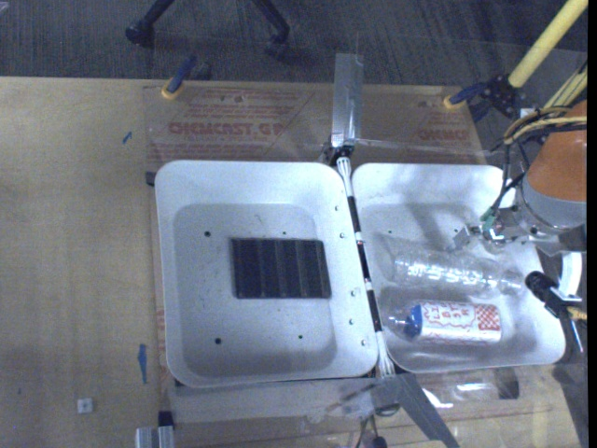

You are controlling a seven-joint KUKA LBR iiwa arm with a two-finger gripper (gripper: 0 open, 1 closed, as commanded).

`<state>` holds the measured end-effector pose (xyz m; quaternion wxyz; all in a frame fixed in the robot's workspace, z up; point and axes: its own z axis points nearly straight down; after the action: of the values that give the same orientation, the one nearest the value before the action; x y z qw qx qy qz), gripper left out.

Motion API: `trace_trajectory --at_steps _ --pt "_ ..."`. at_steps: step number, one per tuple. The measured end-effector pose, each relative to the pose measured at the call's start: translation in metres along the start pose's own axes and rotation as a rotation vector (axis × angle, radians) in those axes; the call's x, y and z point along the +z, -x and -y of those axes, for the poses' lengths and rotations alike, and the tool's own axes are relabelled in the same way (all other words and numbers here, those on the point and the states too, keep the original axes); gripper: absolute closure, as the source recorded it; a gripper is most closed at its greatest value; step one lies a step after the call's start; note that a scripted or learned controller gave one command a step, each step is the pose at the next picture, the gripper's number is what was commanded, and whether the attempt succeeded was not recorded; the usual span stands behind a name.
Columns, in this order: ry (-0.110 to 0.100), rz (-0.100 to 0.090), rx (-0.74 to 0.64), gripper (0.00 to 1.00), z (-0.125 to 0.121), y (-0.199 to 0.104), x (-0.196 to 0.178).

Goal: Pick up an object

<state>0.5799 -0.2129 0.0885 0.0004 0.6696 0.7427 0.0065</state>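
Wooden bench (75, 250) carries two white bins side by side. On the left, the left bin (187, 194) holds a dark ridged panel (280, 268). To its right, the right bin (410, 189) holds a clear plastic bottle (448, 271) and, just beside it, a bottle with a red-white label (457, 320), both lying flat. Further right, the gripper (499, 227) hovers near the clear bottle; whether it is spread I cannot tell. Smooth round bottles may roll or slip from a pinch.

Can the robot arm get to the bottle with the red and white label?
Probably yes. The labelled bottle lies on its side in the right bin, nothing on top of it, and the arm is already over that bin. A clear bottle lies just behind.
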Motion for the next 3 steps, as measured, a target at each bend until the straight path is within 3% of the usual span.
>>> trace_trajectory --at_steps 1,2,3 --pt "-0.021 -0.009 -0.041 0.00 -0.086 0.005 0.002" --pt "-0.010 0.009 -0.116 0.00 -0.014 0.012 -0.043" --pt "0.000 0.009 -0.008 0.00 0.056 0.003 -0.037"
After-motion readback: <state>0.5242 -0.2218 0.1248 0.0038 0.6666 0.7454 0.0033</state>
